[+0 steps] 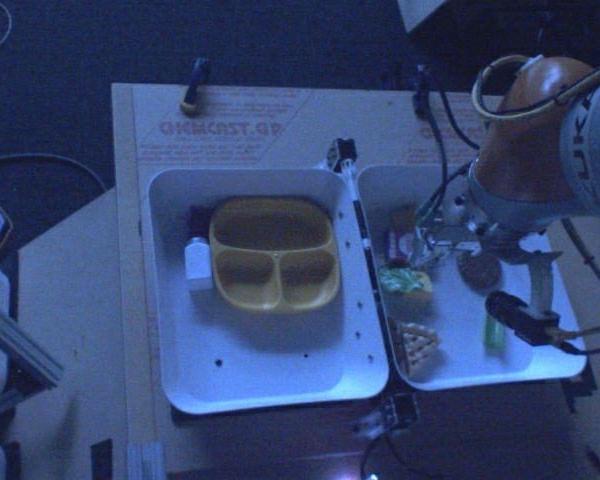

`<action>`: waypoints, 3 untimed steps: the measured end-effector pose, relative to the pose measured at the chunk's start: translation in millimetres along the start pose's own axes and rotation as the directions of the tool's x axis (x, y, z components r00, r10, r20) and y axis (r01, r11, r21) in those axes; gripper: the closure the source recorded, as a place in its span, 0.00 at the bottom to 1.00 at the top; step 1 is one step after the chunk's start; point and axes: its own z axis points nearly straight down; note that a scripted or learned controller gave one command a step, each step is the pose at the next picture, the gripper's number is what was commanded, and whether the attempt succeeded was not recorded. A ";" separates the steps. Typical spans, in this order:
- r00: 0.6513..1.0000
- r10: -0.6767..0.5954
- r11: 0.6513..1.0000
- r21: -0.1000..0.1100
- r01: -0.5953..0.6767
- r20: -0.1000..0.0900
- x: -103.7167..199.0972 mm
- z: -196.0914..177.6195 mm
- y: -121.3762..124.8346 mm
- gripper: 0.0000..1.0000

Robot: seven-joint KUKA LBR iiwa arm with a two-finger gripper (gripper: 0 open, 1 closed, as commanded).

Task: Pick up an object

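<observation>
My gripper (427,245) is low in the right bin (540,366), near its left side, under the grey and orange wrist. Just left of it lies a small red thing (395,241). Below it sits a yellow and green lump (406,282). A waffle-patterned wedge (417,344) lies at the bin's front left corner. Right of the gripper lies a brown round disc (478,269). A small green stick (493,332) and a pale green long piece (541,284) lie further right. The light is dim, and nothing shows between the gripper's tips.
The left bin (180,358) holds a yellow divided plate (274,253), with a white bottle (198,264) against its left edge and a dark thing (200,218) just behind the bottle. A ridge (365,258) separates the two bins.
</observation>
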 end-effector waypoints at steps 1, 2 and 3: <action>1.000 0.001 1.000 -0.008 -0.001 0.003 4.2 -13.8 12.1 1.00; 1.000 0.002 1.000 -0.005 -0.002 0.002 4.5 -14.1 9.5 1.00; 1.000 0.004 1.000 -0.002 -0.004 0.002 -1.7 -11.9 5.5 1.00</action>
